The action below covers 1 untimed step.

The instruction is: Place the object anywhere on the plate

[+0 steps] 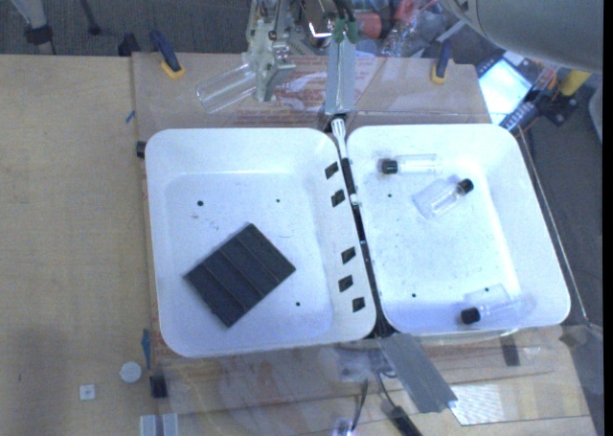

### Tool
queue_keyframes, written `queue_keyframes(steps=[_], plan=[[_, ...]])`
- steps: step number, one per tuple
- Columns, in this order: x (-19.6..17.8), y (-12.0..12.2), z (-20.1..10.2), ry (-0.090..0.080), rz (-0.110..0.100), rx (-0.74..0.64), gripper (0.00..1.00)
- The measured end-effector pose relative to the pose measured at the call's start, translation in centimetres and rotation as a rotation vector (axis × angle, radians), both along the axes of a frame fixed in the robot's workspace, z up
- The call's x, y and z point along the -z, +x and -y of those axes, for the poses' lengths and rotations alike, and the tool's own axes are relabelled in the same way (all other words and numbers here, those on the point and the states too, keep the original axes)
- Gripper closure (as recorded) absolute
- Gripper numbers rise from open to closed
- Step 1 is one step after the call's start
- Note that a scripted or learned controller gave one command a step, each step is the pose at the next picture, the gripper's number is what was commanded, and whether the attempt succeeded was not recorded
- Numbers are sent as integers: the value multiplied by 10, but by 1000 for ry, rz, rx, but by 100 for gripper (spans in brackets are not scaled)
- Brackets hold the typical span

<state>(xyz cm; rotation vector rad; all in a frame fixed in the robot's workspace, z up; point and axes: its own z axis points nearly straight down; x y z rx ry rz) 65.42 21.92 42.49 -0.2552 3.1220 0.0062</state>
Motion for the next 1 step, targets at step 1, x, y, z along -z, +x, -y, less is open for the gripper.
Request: queue_keyframes(steps=[1], plan=[[-5, 13, -7, -5, 5, -727, 100]])
